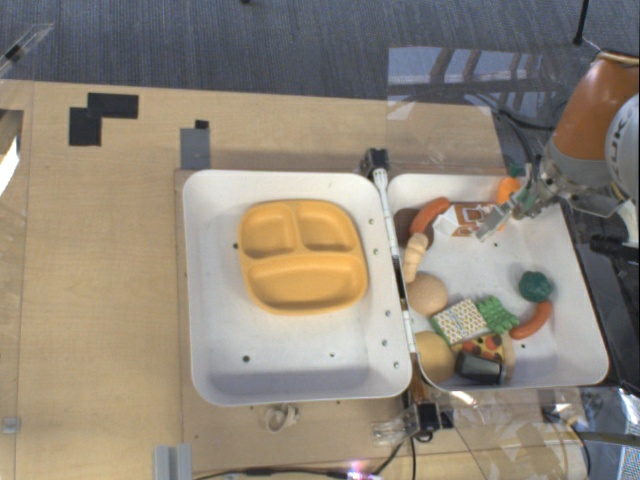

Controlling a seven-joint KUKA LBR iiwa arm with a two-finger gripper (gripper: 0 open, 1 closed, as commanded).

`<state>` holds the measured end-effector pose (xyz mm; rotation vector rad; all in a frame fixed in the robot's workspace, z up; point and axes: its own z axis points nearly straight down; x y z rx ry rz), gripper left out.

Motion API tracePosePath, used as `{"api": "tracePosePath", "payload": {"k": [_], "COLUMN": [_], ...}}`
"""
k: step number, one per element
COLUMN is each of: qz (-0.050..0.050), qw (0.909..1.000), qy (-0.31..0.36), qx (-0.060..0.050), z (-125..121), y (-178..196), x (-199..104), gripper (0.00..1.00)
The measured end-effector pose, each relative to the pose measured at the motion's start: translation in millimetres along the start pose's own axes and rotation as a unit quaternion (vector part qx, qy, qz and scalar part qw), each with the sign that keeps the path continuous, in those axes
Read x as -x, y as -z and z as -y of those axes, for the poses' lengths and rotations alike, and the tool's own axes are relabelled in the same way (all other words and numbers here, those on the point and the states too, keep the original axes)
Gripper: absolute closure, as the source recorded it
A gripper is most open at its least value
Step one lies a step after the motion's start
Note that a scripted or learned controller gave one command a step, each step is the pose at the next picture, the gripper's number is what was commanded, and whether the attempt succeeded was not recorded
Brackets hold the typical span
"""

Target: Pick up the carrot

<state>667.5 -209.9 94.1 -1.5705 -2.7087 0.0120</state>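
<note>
Orange for reference: locate carrot (pixel 510 187) at far rim of right bin (pixel 482 270), touching or just beside gripper (pixel 505 214); treat jaw state as impossible to tell; regard grasp as unconfirmed, lift as outstanding.

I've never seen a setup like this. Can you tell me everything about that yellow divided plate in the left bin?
The yellow divided plate is a rounded-corner tray that looks like matte plastic, moulded with three compartments: two smaller ones at the far side, one wide one nearer the camera. It lies flat and upright, slightly rotated, near the middle of the left bin, resting on its floor. Nothing sits in it.
</note>
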Motion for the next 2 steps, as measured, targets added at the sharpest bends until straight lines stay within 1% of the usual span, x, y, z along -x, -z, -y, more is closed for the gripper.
{"api": "tracePosePath", "payload": {"k": [1, 2], "qz": [-0.002, 0.009], "qw": [1.0000, 0.9998], "qy": [0.004, 0.006], "qx": [-0.005, 0.016], "z": [1, -41], "y": [10, 94], "x": [-1, -59], "gripper": [1.00, 1.00]}}
